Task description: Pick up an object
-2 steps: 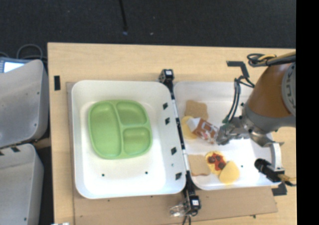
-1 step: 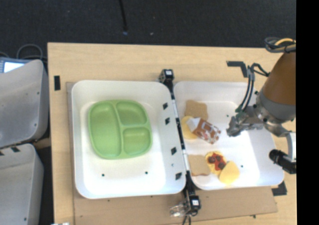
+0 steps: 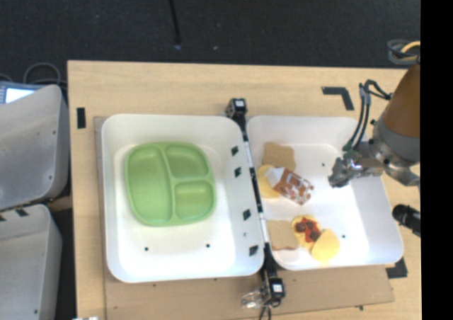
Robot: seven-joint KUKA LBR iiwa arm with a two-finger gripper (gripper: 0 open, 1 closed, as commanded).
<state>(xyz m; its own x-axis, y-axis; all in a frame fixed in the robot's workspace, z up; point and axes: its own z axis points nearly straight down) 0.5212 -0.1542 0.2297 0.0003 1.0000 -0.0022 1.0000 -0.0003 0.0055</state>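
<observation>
Camera view, slanting down on both bins: gripper (image 3: pixel 340 173) low over the right bin (image 3: pixel 368 237), arm entering from the right. Jaw state impossible to tell, too small and blurred. Nearest pickable item, a wrapped snack (image 3: pixel 292 185), just to the left of the jaws, long axis running diagonally. Yellow piece (image 3: pixel 325 246) farther off, below and slightly left. Green tray (image 3: pixel 170 183) far left, in the other bin.
</observation>
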